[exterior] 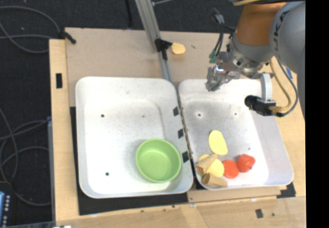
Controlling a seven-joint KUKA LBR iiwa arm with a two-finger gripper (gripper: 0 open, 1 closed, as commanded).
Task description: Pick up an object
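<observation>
- The likeliest target, a pale yellow oval piece with a smooth rind [218, 142], lies flat on the floor of the right white bin [267, 134], in its lower middle, apart from my gripper and well below it in the view.
- Its long axis runs roughly up and down the view, tilted slightly, the narrower end toward the bin's far wall and the broader end toward the cluster below it.
- Just below it sits a heap of tan and yellow blocky pieces [211, 169], touching or nearly touching one another; beside these lie two red rounded pieces [239, 165], close together near the bin's front wall.
- Risk one: the pieces are crowded. A descent onto the heap may catch two items or push them against the front wall, so that nothing is secured.
- Risk two: closing along the oval's long axis instead of across it would, in my judgement, let the smooth piece slip free.
- My gripper [215, 81] hangs over the far edge of the right bin, near the divide between bins; it carries nothing, and I cannot tell how it is set.
- Outward: a green round plastic bowl [158, 160] stands upright in the left white bin [103, 103]; a small yellow lump [178, 48] rests on the brown bench [103, 52] beyond both bins, beside a slanted metal rail [146, 8].
</observation>
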